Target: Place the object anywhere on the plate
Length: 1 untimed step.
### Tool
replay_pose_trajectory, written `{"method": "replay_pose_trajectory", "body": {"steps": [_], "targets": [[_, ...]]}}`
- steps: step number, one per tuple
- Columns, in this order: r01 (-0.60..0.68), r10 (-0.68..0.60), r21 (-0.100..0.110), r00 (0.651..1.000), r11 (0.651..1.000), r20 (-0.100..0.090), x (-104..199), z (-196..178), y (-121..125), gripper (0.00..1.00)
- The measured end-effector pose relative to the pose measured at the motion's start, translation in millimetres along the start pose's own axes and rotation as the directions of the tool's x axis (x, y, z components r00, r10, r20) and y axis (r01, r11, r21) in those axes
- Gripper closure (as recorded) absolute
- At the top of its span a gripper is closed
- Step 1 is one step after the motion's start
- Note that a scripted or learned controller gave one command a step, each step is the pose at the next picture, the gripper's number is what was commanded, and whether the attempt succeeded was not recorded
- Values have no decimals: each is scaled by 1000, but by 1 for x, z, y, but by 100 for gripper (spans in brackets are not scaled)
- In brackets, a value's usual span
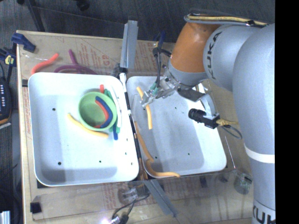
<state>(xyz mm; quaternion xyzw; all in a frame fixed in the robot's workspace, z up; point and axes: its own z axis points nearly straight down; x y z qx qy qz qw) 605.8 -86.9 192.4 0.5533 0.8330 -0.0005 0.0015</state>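
A green plate (96, 110) sits in the left bin (60, 143), with a blue curved piece (107, 109) and a red curved piece (99, 107) lying on it. A yellow strip (83, 124) pokes out from under its lower left rim. In the right bin (187, 148), a thin yellow-orange stick (149, 119) lies near the upper left corner, and a shorter one (139, 92) lies just above it. My gripper (150, 96) hangs low over that corner, right at the top end of the longer stick. The grey and orange wrist hides much of it.
Green and blue sticks (115, 120) lie along the plate's right rim. An orange strip (159, 173) curves along the right bin's front left wall. A black cable plug (202, 116) hangs over the right bin. Red and purple tools (60, 64) lie behind the left bin.
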Motion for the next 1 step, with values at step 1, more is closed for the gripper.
{"method": "replay_pose_trajectory", "body": {"steps": [1], "targets": [[0, 0, 0, 1000, 1000, 0, 0, 0, 0, 0]]}}
